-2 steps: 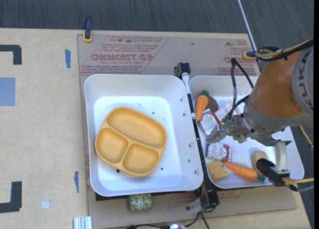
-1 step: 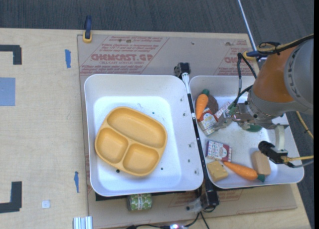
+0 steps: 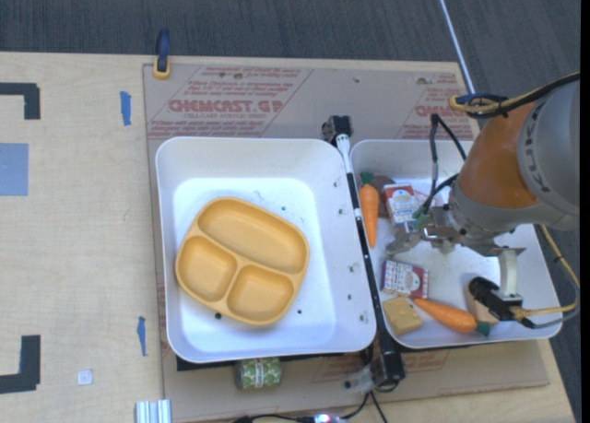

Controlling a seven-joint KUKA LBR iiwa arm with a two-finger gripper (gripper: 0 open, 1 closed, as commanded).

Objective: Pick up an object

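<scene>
Arm reached into right bin (image 3: 544, 315) at frame right. Gripper (image 3: 415, 232) hung low over packets, near upright carrot (image 3: 370, 213); grip state could not be told. Nothing seen lifted; pick judged not yet done. Left bin (image 3: 171, 228) held yellow divided plate (image 3: 241, 260).

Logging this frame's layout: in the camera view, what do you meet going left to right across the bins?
Left bin → yellow divided plate → upright carrot → red-and-white packet → lying carrot → arm over the right bin.
</scene>
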